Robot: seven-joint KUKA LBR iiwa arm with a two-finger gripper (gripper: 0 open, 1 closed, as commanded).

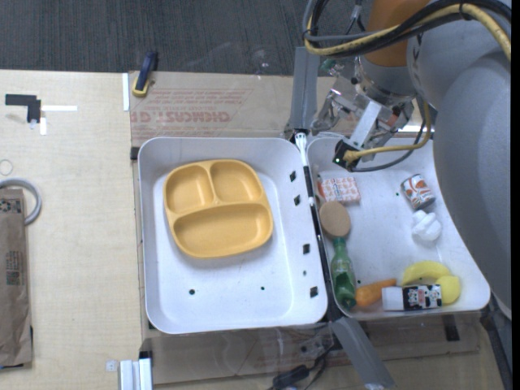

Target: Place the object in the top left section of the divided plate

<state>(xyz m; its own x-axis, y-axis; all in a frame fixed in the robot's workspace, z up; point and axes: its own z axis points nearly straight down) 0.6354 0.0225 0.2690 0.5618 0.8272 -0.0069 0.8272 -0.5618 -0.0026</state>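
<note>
The divided plate point(218, 208) is yellow and lies flat in the left bin point(162, 299), to the left of the gripper point(343, 128) and lower in the view, well apart from it. Its top left section point(188, 190) is the part nearest to the far left corner of that bin.

The gripper hangs over the far left corner of the right bin point(463, 254), close to the wall between the two bins. I cannot tell if it is spread or closed, and I see no object held in it.

Just below the gripper in the view lies a pink and white packet point(337, 189), then a brown round thing point(334, 218) and a green bottle point(341, 270). Further away are a carrot point(374, 293), a white box point(413, 297), a banana point(431, 273), a white crumpled thing point(425, 227) and a small can point(416, 189).
</note>
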